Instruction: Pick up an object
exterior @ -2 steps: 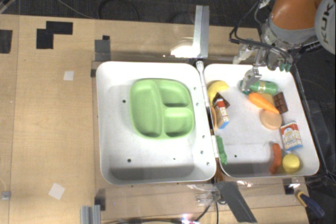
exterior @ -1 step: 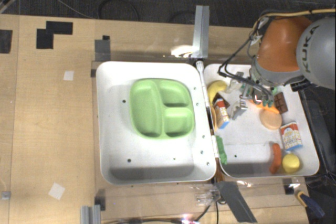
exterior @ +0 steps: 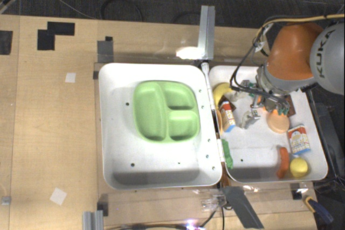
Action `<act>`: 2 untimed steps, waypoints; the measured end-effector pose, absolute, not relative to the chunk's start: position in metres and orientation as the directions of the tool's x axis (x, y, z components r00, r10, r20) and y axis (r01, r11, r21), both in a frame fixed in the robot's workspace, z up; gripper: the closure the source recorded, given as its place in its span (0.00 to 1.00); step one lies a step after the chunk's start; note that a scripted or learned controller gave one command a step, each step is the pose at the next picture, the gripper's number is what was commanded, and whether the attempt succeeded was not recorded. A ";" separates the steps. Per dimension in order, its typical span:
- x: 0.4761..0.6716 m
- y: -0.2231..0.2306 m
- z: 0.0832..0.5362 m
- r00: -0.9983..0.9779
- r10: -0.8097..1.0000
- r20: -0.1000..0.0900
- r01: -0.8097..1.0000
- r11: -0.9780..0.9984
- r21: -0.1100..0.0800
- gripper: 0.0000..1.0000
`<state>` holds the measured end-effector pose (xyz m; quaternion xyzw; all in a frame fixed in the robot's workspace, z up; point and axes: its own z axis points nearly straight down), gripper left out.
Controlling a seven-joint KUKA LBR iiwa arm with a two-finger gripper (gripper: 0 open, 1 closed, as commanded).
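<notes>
- The gripper (exterior: 252, 116) hangs over the right bin (exterior: 318, 169), near its centre; whether its claw is apart or together cannot be told.
- At its 9 o'clock lies a small bottle (exterior: 228, 117), a yellow item (exterior: 220, 93) at 10.
- A tan disc (exterior: 279, 123) sits at 3 o'clock.
- A lemon (exterior: 299, 167) rests at 5.
- The left bin (exterior: 113, 164) holds a green divided tray (exterior: 164, 110).
</notes>
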<state>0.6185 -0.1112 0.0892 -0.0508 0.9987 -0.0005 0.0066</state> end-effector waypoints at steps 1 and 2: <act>0.590 -0.103 0.090 -0.998 -0.054 -0.015 -0.054 0.999 -0.002 0.00; 0.588 -0.091 0.090 -0.974 -0.226 -0.016 -0.226 0.974 -0.008 0.00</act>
